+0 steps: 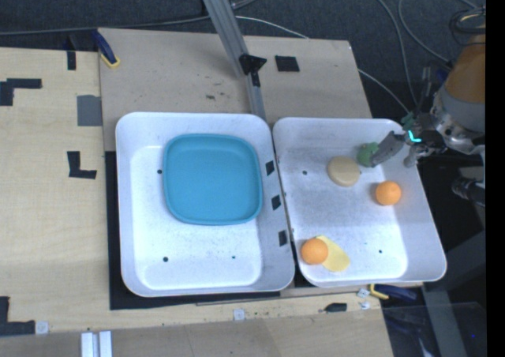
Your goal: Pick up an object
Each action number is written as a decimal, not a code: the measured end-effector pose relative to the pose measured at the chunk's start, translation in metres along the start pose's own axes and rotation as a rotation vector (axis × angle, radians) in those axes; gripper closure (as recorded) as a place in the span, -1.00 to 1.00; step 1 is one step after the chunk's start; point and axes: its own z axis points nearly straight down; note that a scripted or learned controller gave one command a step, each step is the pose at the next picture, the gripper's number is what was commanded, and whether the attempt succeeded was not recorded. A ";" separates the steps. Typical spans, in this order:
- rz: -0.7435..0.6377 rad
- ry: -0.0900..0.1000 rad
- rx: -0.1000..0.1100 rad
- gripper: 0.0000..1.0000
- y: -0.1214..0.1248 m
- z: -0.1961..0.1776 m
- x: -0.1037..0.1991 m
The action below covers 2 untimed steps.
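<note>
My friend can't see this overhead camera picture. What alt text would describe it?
A robot arm's gripper reaches from the right into the right white bin, close to a green object, a beige lump, two orange balls and a yellow piece. The left white bin holds a blue plate.

The grey arm [461, 103] reaches in from the right, hand [384, 150] low.

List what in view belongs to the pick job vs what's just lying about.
Belongs to the job:
- tool, over the right bin
- green object at its tip
- beige round piece
- orange ball
- second orange ball
- yellow piece touching it

Lying about:
- blue plate in the left bin
- metal bar
- cables
</note>
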 end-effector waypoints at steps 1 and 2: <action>0.000 0.000 0.000 -1.00 0.000 0.000 0.000; 0.000 0.001 0.005 -1.00 0.009 0.054 0.003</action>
